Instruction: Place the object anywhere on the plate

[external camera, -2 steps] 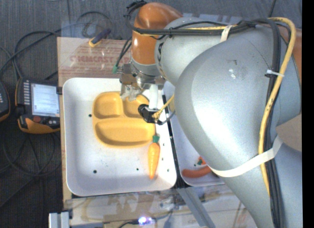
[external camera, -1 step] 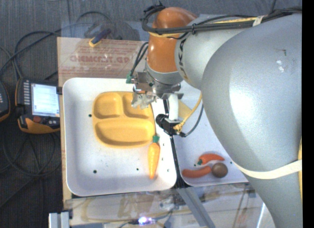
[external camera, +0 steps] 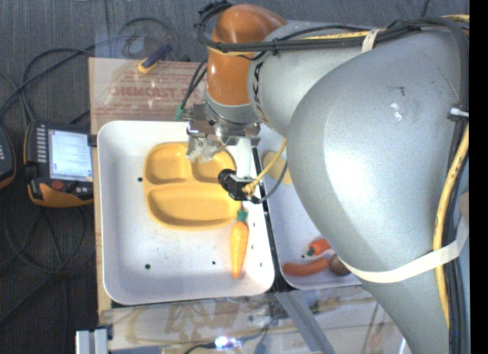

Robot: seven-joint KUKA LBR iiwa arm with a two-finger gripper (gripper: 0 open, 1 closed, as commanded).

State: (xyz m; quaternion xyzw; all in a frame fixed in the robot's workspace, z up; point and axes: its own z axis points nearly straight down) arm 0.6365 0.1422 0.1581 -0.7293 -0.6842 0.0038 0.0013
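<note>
Two white bins sit side by side on the bench, and the nearer edge of the left bin (external camera: 114, 268) carries the object: a toy carrot (external camera: 239, 249), orange with a green top, lying lengthwise on the bin floor close to the right wall. Its green end points toward the yellow plate (external camera: 191, 188), a divided dish with three compartments, and stops just off the plate's lower right corner, not on it. Across the wall, the right bin (external camera: 293, 280) holds a reddish sausage-shaped toy (external camera: 306, 268) and a small orange-red piece (external camera: 319, 248), partly hidden under the arm's grey bulk (external camera: 381, 154). Farther back, the gripper (external camera: 204, 145) hangs over the plate's upper right compartment, below the orange band (external camera: 232, 62). The carrot lies well apart from it, on the near side of the plate, with a black fitting and yellow cable (external camera: 238, 185) between them. Whether the gripper is spread or closed cannot be told from this angle; nothing shows in its grasp. Beyond the bins, a handheld controller (external camera: 61, 162) rests on the floor at left.
</note>
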